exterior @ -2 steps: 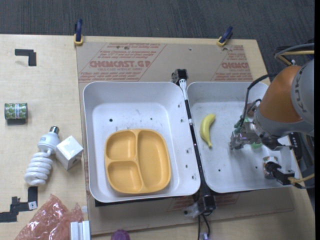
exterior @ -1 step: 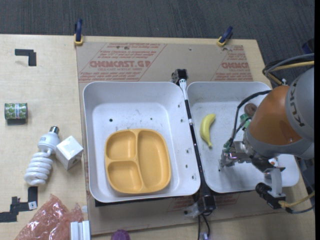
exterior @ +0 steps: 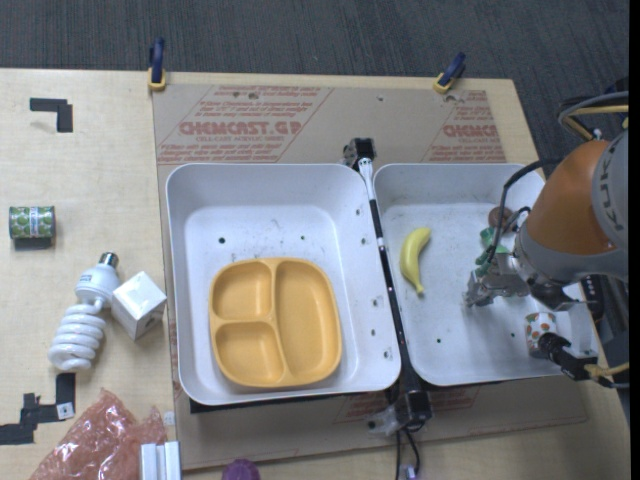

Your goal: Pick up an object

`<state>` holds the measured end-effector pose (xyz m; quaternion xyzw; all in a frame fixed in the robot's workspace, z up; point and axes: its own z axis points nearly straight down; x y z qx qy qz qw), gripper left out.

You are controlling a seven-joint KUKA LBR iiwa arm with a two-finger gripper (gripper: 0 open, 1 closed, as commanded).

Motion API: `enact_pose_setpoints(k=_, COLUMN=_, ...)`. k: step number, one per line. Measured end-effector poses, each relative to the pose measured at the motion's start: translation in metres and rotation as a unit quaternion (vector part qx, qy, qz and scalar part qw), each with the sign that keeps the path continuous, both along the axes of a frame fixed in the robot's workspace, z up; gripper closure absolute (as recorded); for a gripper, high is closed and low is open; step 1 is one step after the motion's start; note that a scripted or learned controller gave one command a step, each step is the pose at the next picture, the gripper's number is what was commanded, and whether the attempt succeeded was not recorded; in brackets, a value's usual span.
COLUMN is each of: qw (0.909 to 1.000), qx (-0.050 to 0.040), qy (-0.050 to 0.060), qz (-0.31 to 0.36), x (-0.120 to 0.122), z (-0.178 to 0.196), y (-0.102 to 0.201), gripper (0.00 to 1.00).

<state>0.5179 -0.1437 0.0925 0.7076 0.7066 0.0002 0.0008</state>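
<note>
Bench: two white bins (exterior: pixel 190 208) side by side.
Arm (exterior: pixel 575 208): you reach in from right, wrist low over right bin.
Gripper (exterior: pixel 487 290): finger state, cannot tell.
Banana (exterior: pixel 414 258): right bin, left of gripper, apart.

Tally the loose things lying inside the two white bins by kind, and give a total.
Yellow divided plate, in the left bin: 1
Banana, in the right bin: 1
Small spotted white-and-orange object, right bin, near the gripper: 1
Total: 3
</note>
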Motion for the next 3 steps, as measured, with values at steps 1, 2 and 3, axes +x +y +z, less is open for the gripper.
enact_pose_setpoints(k=1, qw=1.0000, qx=0.0005, qy=0.001, qz=0.000, x=-0.033, z=0.000, y=0.047, gripper=0.00)
enact_pose_setpoints(k=2, qw=1.0000, qx=0.0001, qy=0.000, qz=0.000, x=-0.032, z=0.009, y=0.046, gripper=1.00)
enact_pose_setpoints(k=3, qw=1.0000, qx=-0.0001, qy=0.000, qz=0.002, x=0.016, z=0.039, y=0.048, gripper=1.00)
